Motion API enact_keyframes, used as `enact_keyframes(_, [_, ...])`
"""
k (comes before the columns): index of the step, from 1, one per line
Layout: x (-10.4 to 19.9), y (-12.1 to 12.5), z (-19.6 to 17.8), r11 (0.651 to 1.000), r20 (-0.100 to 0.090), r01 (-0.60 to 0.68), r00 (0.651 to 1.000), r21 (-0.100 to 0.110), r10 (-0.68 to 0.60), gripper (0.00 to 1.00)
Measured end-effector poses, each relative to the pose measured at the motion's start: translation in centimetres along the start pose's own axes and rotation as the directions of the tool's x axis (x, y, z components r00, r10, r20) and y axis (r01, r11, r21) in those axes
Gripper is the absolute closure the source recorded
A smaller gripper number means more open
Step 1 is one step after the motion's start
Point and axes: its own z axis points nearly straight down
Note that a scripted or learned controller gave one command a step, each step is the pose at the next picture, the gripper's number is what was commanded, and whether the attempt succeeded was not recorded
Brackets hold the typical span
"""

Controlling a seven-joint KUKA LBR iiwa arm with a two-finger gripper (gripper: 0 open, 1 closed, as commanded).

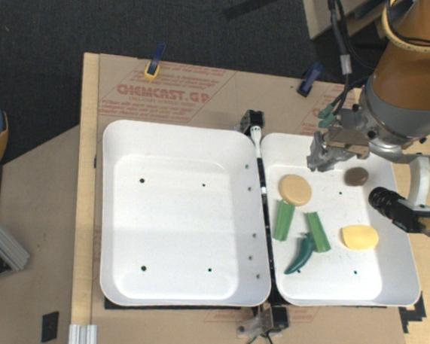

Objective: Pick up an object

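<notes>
Above the right bin [385,293], the gripper [320,161] hangs over the far end with nothing between its fingers; whether they are spread or closed cannot be told. A tan round disc [295,189] lies just below it, a small brown disc [357,176] beside it.

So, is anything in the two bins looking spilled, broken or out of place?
Nothing stands out. The tan disc, two green sticks, dark green pepper, yellow piece and brown disc lie loose in the right bin, none over its rim. The gripper hangs above them.
</notes>
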Motion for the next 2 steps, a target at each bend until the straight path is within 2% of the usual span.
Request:
enact_keyframes(1, [-0.1,-4.0,4.3,1.000,-0.001,-0.010,1.000,0.020,0.010,1.00])
enact_keyframes(2, [2.7,0.3,-6.3,1.000,0.000,-0.003,1.000,-0.003,0.003,1.00])
